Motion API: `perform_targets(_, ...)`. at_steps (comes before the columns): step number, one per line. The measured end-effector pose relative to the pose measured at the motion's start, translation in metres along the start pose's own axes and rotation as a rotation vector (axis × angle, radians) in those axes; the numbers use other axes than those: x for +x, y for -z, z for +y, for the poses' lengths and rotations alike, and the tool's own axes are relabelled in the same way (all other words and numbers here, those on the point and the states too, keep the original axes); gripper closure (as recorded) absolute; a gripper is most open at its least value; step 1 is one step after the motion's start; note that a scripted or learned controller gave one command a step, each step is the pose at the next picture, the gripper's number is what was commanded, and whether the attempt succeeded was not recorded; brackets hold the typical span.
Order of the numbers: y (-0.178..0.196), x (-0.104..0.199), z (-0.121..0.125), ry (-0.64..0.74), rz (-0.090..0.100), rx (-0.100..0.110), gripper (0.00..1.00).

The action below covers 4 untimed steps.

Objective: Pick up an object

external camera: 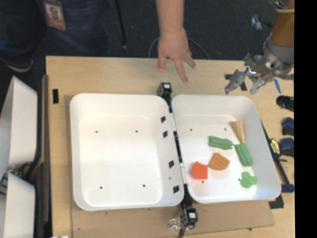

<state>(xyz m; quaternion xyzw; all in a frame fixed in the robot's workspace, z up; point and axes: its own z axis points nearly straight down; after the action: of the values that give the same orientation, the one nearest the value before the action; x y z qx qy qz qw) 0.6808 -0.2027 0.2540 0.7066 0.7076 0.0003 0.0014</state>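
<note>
Right, the gripper (246,82) hangs above the bench past the far right corner of the right bin (225,103), fingers spread, nothing between them; down in that bin lie an orange block (199,170), an orange wedge (219,161), a tan cone (239,130) and three green pieces (220,143), all well apart from the gripper; the left bin (81,133) sits alongside; a person's hand (174,53) hangs over the far edge of the bench.

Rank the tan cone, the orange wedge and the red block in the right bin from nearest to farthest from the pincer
The pincer hangs over the bench beyond the right bin's far right corner.
1. Tan cone, by the bin's right wall.
2. Orange wedge, mid bin.
3. Red block, left of the wedge.
</note>
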Motion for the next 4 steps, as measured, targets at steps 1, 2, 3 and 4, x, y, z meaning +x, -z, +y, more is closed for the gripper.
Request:
perform_targets(1, -0.148, 0.008, -0.064, -0.003, 0.005, 0.019, 0.00)
perform_targets(2, -0.153, 0.049, -0.097, 0.001, 0.001, 0.005, 0.00)
perform_targets(3, -0.152, 0.086, -0.127, 0.001, 0.000, 0.003, 0.00)
perform_targets(4, -0.153, 0.093, -0.159, -0.003, 0.000, 0.003, 0.00)
